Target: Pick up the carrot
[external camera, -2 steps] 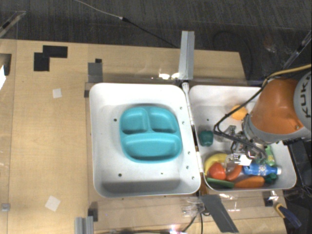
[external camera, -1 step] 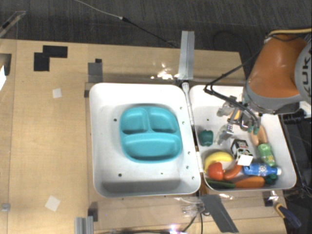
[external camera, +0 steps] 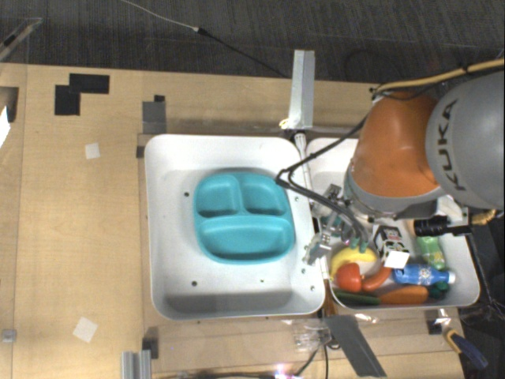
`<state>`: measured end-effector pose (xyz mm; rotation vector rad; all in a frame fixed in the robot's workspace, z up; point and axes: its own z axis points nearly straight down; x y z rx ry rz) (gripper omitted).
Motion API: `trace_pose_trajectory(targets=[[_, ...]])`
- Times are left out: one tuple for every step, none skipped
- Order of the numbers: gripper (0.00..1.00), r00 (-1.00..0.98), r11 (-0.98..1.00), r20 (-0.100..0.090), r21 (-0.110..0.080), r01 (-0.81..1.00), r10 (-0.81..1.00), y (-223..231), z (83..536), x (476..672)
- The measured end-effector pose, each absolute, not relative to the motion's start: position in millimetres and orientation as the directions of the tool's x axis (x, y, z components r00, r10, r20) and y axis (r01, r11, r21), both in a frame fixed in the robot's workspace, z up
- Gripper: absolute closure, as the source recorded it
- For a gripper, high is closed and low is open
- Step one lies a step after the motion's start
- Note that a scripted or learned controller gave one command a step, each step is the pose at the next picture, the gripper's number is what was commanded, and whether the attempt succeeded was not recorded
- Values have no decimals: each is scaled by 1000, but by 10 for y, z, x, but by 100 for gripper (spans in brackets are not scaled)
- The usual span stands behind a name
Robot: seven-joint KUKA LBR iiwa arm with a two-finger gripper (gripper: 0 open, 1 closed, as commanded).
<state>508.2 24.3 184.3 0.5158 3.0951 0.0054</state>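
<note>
The carrot (external camera: 405, 294) is an orange, elongated piece lying flat near the front edge of the right bin (external camera: 472, 290). It is tucked among other toy food, just below a blue bottle (external camera: 422, 275). My gripper (external camera: 341, 239) hangs from the orange-banded wrist over the left part of the right bin. It sits just above a yellow fruit (external camera: 354, 257), up and to the left of the carrot and apart from it. The arm's bulk hides the back of that bin.
A teal divided plate (external camera: 241, 215) lies in the left bin (external camera: 170, 235). Around the carrot lie a red tomato (external camera: 349, 277), a red-orange piece (external camera: 378, 279), a dark green vegetable (external camera: 360, 298) and a green item (external camera: 430, 251). Cables trail near the divider between the bins.
</note>
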Motion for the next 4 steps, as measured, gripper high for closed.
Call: trace_pose_trajectory(targets=[[0, -944, 944, -4, 3, 329, 329, 216, 1846, 5084], [0, -944, 944, -4, 3, 329, 329, 216, 1846, 5084], [0, -600, 600, -1, 4, 800, 800, 1195, 1507, 5579], [0, -649, 649, -10, 23, 760, 760, 1308, 997, 6467]])
